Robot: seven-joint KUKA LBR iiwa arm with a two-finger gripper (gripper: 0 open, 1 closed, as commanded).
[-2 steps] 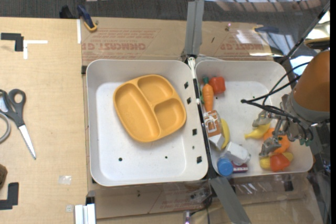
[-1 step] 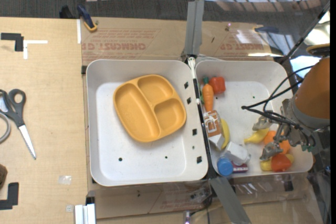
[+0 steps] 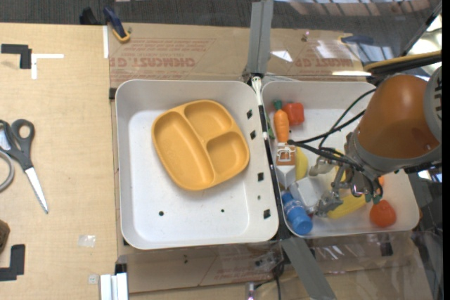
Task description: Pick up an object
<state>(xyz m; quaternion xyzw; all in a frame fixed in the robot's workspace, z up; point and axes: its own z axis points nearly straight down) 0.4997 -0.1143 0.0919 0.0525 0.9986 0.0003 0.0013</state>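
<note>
My gripper (image 3: 336, 194) hangs low in the right bin (image 3: 330, 96), under the orange wrist band (image 3: 397, 116). It sits right over a yellow banana (image 3: 349, 207) near the bin's front. A clear bottle with a blue cap (image 3: 297, 216) lies just left of it, and a red-orange round fruit (image 3: 383, 213) lies to its right. Farther back along the bin's left wall are an orange carrot (image 3: 281, 124), a red piece (image 3: 294, 114), a small orange-and-white box (image 3: 285, 154) and another yellow piece (image 3: 301, 165). The wrist and cables hide the gripper's tips.
The left bin (image 3: 133, 172) holds a yellow divided plate (image 3: 200, 142). Scissors (image 3: 24, 158) lie on the wooden bench at the far left. A grey divider post (image 3: 259, 38) stands between the bins at the back.
</note>
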